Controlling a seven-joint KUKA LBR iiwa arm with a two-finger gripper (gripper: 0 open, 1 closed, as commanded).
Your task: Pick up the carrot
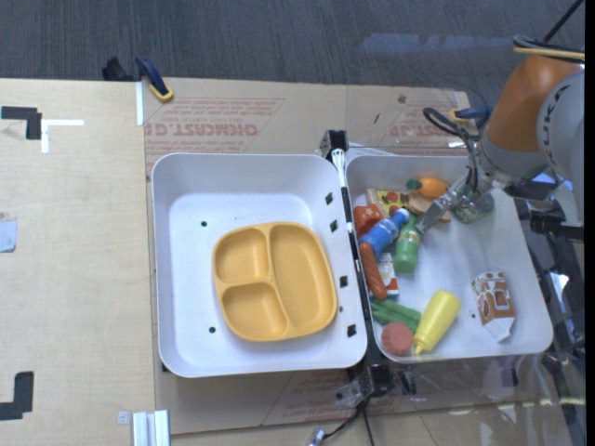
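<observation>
Closest to the lens, the grey arm (548, 119) with its orange band enters from the right edge and reaches down into the right bin (460, 268). Its gripper (433, 217) points down and to the left, low over the cluster of toy food at the bin's far left side; whether it is open or closed cannot be told from this angle, and nothing can be seen held in it. The carrot (429, 186), orange with a green top, lies just beyond the gripper, near the bin's far wall and apart from the tip. Just beside the tip on the near side stands a green bottle (406, 249), with a blue bottle (381, 233) and a red bottle (365, 217) to its left. A sausage (374, 273) lies along the left wall. Nearer the front are a yellow bottle (435, 319) and a red round piece (397, 339). A white and orange carton (494, 303) lies well apart, at the right. The left bin (186, 193) holds a yellow divided plate (274, 280). Both bins sit on brown cardboard (223, 119) over a pale wooden bench (65, 249).
</observation>
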